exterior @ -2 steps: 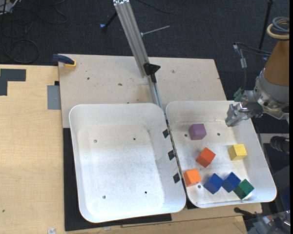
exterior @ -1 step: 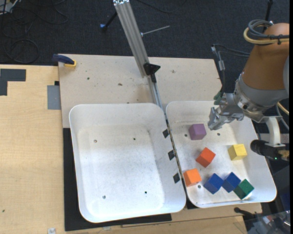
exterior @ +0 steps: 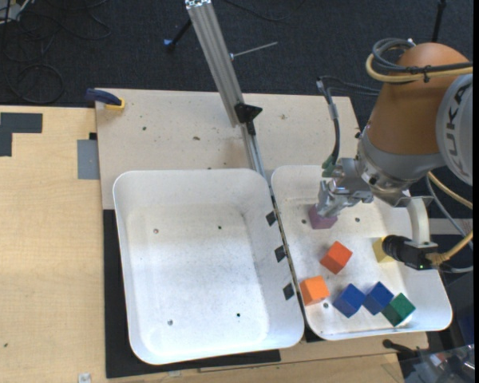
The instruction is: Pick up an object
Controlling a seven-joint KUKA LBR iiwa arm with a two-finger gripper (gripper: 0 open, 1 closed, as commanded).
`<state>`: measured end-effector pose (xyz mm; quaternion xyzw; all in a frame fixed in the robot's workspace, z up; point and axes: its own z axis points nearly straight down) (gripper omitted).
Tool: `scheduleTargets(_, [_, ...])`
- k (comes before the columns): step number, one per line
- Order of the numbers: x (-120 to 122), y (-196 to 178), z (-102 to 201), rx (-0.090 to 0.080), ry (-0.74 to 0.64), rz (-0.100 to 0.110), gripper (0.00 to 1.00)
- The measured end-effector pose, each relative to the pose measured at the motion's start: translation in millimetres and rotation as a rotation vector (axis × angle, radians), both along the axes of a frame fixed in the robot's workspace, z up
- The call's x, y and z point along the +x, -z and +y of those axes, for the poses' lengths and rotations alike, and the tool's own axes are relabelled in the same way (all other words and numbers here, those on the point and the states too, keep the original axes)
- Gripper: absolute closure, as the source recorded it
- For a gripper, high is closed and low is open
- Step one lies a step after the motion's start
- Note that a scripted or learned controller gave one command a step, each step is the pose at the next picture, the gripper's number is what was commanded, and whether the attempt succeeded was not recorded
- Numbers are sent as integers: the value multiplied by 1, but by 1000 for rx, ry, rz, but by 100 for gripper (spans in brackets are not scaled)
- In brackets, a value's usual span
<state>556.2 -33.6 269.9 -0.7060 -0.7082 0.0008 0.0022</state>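
Hovering at the purple block [exterior: 325, 221], the tool [exterior: 328, 207] seems mid-grasp; open or closed, I cannot tell; next: squeeze, lift straight.

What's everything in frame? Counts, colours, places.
bins: 2, white, side by side on bench
block: 1, purple, right bin, under tool
cubes: 2, orange, right bin, middle and left wall
cubes: 2, blue, right bin, near edge
cube: 1, green, right bin, near corner
block: 1, yellow, right bin, partly hidden
strut: 1, silver, slanting behind bins
clamp: 1, blue-yellow, bench's far-left corner
arm: 1, grey-orange, from right
tool: 1, grey, above purple block
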Motion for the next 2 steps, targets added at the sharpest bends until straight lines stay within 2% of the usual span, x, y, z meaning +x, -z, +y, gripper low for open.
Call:
scheduleTargets(1, [-14, 23, 43, 0, 0, 2, 100])
scheduleTargets(2, [-27, 24, 99, 0, -2, 1, 100])
